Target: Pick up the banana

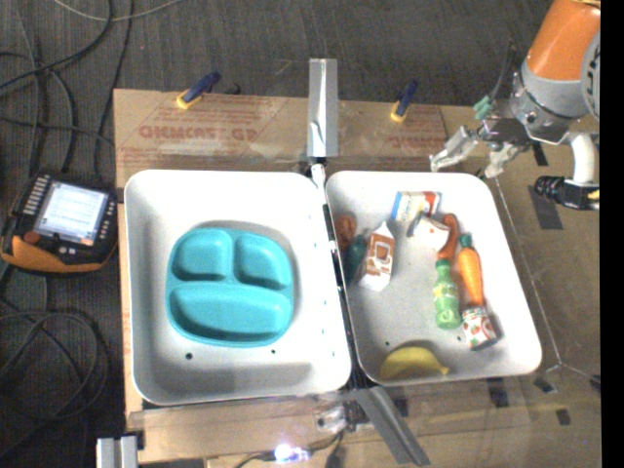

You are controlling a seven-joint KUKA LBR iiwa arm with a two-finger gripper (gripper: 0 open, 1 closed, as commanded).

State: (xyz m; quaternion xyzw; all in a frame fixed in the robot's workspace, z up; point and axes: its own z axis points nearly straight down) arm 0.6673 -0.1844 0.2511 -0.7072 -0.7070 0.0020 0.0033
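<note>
We see our end effector spread wide and empty above the right bin's far rim, well apart from the banana lying against its near wall.

Two white bins sit on one bench. The left bin carries one blue tray with three compartments. The right bin carries one banana, one carrot, one green bottle and two small cartons, along with a few other small items too jumbled to count. Two clamps grip the bench's far edge. One pendant lies on the floor.
</note>
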